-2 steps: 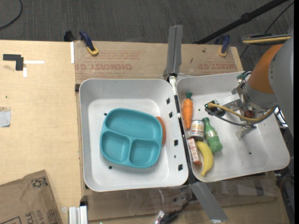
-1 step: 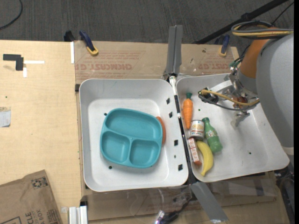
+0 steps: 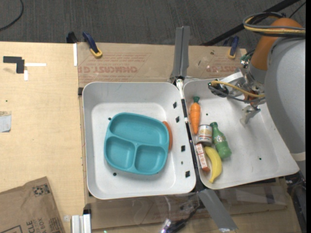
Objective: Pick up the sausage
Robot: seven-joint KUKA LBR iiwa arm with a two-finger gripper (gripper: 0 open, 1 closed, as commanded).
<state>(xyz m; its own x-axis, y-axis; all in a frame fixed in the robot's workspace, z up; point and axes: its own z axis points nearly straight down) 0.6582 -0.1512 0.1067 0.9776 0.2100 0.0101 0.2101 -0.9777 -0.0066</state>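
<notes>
Camera view: your bench (image 3: 39,130) is bare plywood over dark carpet; cardboard lies behind both bins. The left bin (image 3: 92,178) holds a teal divided tray (image 3: 137,143). In the right bin (image 3: 272,154), the sausage (image 3: 201,157) lies against the dividing wall, hemmed by carrot (image 3: 195,115), can (image 3: 205,134), green bottle (image 3: 221,142) and banana (image 3: 214,164). Your gripper (image 3: 249,113) hangs well apart; finger state cannot be told.

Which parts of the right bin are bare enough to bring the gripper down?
The right white bin has bare floor from the green bottle across to its far right rim. Its left edge is crowded: orange carrot, small jar, yellow banana and reddish sausage sit packed together. The gripper hovers over the upper floor.
</notes>
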